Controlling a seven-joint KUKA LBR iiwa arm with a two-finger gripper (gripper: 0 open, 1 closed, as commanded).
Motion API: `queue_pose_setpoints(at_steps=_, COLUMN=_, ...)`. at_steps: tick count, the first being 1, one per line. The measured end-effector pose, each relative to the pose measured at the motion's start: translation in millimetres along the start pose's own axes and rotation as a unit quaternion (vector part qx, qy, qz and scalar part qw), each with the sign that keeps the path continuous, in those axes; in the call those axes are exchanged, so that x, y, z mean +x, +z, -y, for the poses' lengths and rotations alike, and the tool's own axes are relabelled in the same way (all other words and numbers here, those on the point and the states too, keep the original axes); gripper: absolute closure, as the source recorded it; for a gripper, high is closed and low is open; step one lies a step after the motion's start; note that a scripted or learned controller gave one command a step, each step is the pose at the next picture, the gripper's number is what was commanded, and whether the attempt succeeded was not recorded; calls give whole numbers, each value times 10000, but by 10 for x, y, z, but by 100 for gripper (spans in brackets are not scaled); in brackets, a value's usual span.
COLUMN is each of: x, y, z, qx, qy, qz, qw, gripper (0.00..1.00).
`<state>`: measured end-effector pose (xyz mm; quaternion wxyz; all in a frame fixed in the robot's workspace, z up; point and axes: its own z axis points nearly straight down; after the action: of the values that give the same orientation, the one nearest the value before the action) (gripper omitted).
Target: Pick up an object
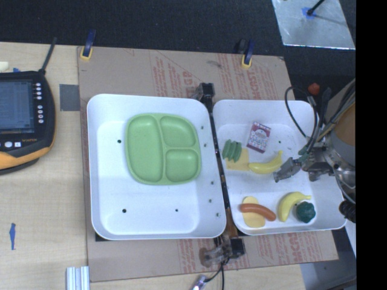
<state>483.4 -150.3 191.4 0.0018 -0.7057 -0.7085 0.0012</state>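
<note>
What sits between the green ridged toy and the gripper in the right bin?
Camera view: a yellow banana lies between the green ridged toy and the gripper, its right end near the gripper.

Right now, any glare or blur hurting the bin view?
Camera view: mild glare washes out the left bin floor beside the green tray; the gripper is soft and low-contrast against its own shadow; the right bin toys read sharp enough.
</note>
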Motion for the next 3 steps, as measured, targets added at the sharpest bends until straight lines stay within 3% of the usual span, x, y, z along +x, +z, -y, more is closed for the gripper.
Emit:
queue_pose_setpoints(at_steps=1, x=-622, y=347, z=-947, qx=-8, qy=1, qz=4, qw=10000, gripper=0)
queue_pose_setpoints(at_steps=2, x=-378, y=959, z=-1130, qx=-28, qy=-12, qz=8, qw=10000, gripper=0)
queue_pose_setpoints(at_steps=3, x=-272, y=944, z=-1757, qx=-47, qy=1, qz=9, qw=10000, gripper=0)
